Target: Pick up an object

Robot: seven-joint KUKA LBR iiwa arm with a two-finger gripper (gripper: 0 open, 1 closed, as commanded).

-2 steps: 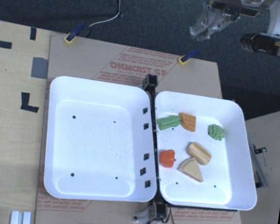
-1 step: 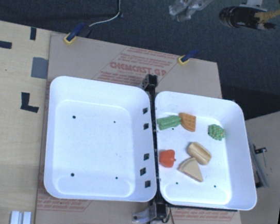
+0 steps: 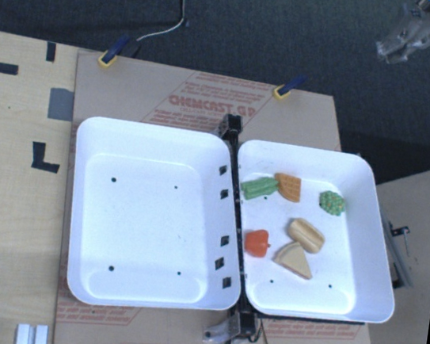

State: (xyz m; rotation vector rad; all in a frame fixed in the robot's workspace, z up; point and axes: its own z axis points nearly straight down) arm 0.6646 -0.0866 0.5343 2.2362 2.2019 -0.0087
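The right bin [image 3: 343,307] holds several small toy foods. A green pod-shaped piece [image 3: 259,187] lies at its upper left, touching an orange-brown piece [image 3: 288,187]. A green bumpy piece [image 3: 331,202] sits toward the right wall. Lower down lie a red-orange piece [image 3: 257,242], a tan roll [image 3: 306,234] and a tan wedge [image 3: 295,260]. My gripper [image 3: 412,32] hangs blurred at the top right, far above and behind the bins, over the dark floor.
The left bin [image 3: 84,188] stands beside the right one on a cardboard sheet [image 3: 209,102] held by two blue-yellow clamps. A black clip strip [image 3: 229,209] joins the bins. A cable [image 3: 171,8] runs across the dark floor behind.
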